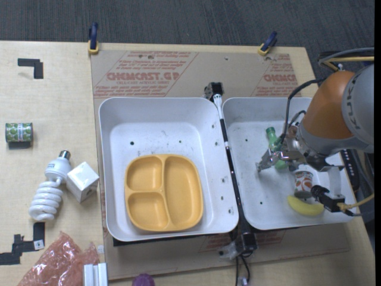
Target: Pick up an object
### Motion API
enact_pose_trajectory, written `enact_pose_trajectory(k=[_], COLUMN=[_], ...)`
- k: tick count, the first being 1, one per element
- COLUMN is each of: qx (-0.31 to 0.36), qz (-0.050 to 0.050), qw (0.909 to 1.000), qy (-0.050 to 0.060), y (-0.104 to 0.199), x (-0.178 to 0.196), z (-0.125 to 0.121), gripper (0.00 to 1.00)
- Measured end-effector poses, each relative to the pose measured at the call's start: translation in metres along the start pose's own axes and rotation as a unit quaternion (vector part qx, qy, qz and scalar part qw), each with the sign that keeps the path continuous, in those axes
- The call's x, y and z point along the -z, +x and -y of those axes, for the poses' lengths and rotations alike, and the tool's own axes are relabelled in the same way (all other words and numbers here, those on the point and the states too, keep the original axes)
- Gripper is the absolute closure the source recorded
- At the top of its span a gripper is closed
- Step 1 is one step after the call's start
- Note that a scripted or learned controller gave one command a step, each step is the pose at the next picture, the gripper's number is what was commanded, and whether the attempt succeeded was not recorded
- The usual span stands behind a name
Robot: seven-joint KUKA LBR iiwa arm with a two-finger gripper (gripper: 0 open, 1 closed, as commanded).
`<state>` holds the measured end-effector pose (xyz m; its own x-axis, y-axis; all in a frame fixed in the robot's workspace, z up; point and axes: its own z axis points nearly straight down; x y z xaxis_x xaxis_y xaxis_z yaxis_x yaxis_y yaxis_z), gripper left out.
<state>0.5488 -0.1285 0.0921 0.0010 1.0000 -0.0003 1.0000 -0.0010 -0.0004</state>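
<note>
In the right bin (257, 204), a green bottle-like object (272, 138) lies near the middle. A small can with a red and white label (303, 182) stands toward the right wall, with a yellow banana-shaped toy (303, 206) just in front of it. My gripper (271, 160) hangs low over this bin, right at the lower end of the green object and to the left of the can. The wrist hides part of the green object. A yellow divided plate (164, 192) rests in the left bin (102, 159).
Left of the bins on the bench lie a spiral light bulb (49, 189), a white cube (83, 180), a small green can (19, 133) and a red mesh bag (56, 261). Clamps (93, 37) hold the board's far edge.
</note>
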Motion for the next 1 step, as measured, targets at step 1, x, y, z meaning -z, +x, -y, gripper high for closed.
enact_pose_trajectory(k=[1], qx=[-0.001], qz=[0.0], qw=[1.0], qy=[-0.001], y=[-0.0008], x=[0.01], z=[-0.0009], gripper=[1.0])
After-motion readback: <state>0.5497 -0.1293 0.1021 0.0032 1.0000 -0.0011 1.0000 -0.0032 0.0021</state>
